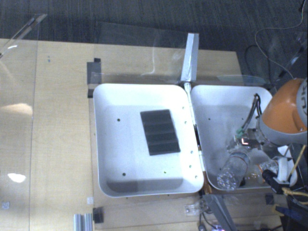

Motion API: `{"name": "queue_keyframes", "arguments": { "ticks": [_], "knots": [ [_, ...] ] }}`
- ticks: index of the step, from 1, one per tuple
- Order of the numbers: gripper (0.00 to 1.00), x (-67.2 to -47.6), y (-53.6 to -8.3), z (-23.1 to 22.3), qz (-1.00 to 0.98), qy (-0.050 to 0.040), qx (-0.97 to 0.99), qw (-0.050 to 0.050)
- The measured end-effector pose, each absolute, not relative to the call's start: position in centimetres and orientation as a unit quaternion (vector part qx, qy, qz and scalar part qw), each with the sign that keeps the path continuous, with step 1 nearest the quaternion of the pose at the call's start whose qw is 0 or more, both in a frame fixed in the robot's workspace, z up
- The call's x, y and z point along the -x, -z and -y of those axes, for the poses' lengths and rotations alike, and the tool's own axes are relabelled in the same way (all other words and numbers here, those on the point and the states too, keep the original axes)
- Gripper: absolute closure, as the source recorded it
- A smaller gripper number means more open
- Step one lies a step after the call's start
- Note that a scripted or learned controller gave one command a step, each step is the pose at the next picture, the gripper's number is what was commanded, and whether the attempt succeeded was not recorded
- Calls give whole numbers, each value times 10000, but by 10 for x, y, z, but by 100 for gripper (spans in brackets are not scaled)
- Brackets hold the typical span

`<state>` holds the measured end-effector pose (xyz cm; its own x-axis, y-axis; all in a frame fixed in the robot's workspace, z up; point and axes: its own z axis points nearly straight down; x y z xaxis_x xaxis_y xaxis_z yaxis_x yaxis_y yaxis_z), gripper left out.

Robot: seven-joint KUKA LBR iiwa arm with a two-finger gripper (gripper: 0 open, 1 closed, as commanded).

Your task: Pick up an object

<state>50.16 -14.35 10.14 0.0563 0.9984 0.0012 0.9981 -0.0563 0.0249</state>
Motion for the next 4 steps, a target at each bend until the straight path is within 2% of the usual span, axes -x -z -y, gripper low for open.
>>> {"name": "queue_keyframes", "arguments": {
  "ticks": [1,2,3,4],
  "knots": [
    [100,-528,-186,48,-7628,-28,-6466,27],
    [0,-528,-186,48,-7627,-27,-6467,26],
    [0,-497,-98,100,-7891,-25,-6142,34],
    [0,-566,-89,92,-7663,-47,-6425,60]
  ]
}}
